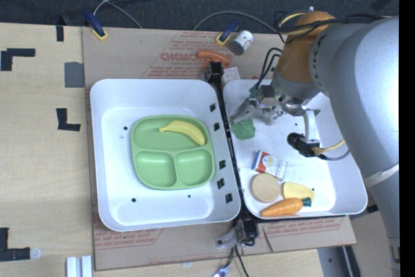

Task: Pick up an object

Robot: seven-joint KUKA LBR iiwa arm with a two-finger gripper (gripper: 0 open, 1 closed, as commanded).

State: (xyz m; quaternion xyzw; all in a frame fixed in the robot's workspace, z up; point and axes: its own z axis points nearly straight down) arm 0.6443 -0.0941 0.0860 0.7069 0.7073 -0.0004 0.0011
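Gripper [249, 115] sat low in right bin [337, 194], by the divider, right above green object [244, 130]; couldn't tell its opening or whether anything was gripped. Likely target was that green piece. Good grasp would need centring over it, clear of the bin wall. Carton [270, 164], round biscuit [265, 188], carrot [282, 207] lay nearer the front. Banana [185, 130] sat on green plate [174, 165], left bin.

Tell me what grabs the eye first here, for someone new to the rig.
The big grey arm with its orange band fills the right side, its gripper down over a green item in the right bin. Next, the green divided plate in the left bin, with a banana in its top compartment.
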